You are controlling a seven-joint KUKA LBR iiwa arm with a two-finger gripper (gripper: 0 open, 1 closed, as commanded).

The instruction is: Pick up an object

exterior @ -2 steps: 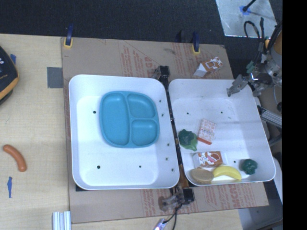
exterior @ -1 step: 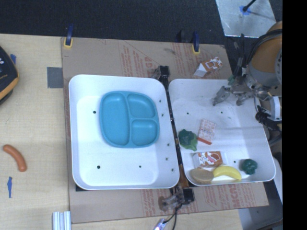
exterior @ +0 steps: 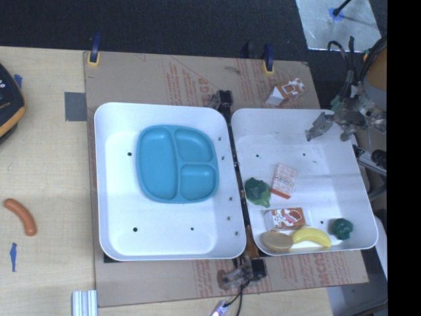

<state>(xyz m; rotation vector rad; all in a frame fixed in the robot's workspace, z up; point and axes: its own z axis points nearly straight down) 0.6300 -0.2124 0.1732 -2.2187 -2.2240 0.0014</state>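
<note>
- Banana (exterior: 311,238) lies at the near rim of the right bin (exterior: 299,120), long axis roughly left-right, touching a tan spoon-like piece (exterior: 276,241) on its left.
- Small snack packet (exterior: 285,218) sits just behind the banana, touching or nearly so; dark green round toy (exterior: 341,228) just to the banana's right, apart from it.
- Broccoli toy (exterior: 257,191) near the bin's left wall, beside a red-and-white carton (exterior: 283,180) lying tilted.
- All candidate objects cluster in the near half of the right bin; no one of them is marked as the target, and nothing is picked yet.
- Gripper (exterior: 333,128) hangs over the far right corner of the same bin, two fingers spread apart, nothing between them.
- Key relation: objects lie toward the camera and leftward from the jaws, well apart; carton is nearest, banana group farthest. Judgement: the arm must travel inward and down before any grasp.
- Left bin (exterior: 112,176) holds a blue divided plate (exterior: 176,162).
- Outside the bins: another packet (exterior: 285,92) on the cardboard behind the right bin, a sausage toy (exterior: 21,216) on the bench far left.
</note>
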